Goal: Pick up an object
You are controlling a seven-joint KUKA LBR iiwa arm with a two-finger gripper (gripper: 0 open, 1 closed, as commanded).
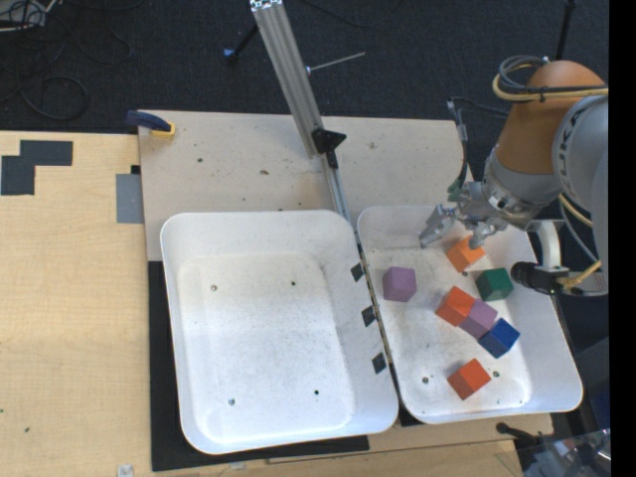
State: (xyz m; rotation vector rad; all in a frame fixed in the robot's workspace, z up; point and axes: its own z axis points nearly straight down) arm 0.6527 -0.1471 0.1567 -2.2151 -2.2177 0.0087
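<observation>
Several small blocks lie in the right bin [556, 391]. They are a purple cube [399, 284], an orange cube [463, 255], a green cube [494, 284], a red cube [456, 306], a lilac cube [481, 318], a blue cube [500, 337] and an orange-red cube [469, 378]. My gripper [456, 231] hangs over the bin's far end, right above the orange cube. Its grey fingers [433, 231] are spread open, and nothing sits between them.
The left bin [199, 256] lies beside the right one, with black clips along the shared rim. A slanted aluminium post [290, 73] rises behind the bins. A blue clamp [149, 122] sits at the board's far left corner.
</observation>
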